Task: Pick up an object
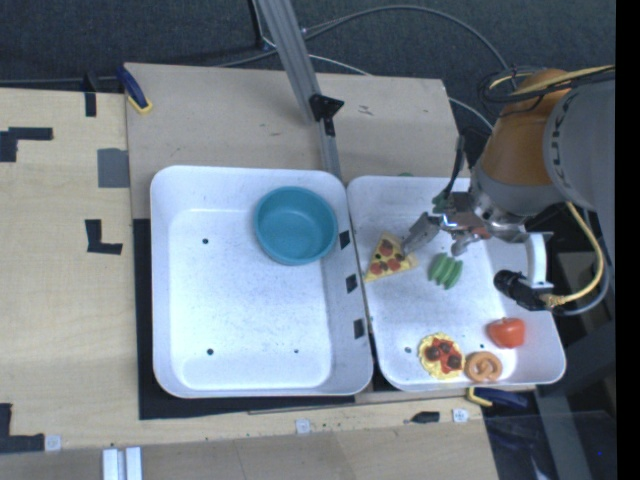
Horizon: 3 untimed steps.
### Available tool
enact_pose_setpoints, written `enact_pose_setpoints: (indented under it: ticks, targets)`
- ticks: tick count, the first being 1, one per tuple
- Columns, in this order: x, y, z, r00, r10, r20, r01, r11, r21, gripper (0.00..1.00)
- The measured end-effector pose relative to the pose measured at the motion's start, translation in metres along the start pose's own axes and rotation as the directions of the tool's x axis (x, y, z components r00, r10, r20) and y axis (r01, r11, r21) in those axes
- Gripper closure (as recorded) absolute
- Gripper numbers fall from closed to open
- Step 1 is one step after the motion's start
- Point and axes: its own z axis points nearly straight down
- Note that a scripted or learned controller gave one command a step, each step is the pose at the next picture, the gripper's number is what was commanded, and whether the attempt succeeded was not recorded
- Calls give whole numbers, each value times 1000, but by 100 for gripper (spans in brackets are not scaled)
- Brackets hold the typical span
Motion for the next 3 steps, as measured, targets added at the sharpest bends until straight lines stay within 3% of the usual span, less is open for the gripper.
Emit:
enact_pose_setpoints:
  ticks: [1,2,3]
  targets:
    - [1,10,53,1000,-1,0,1,1000,-6,0]
    - [2,11,41,1000,-2,1,2,1000,-11,100]
    - [-5,18,-15,1000,0,1,0,1000,-8,100]
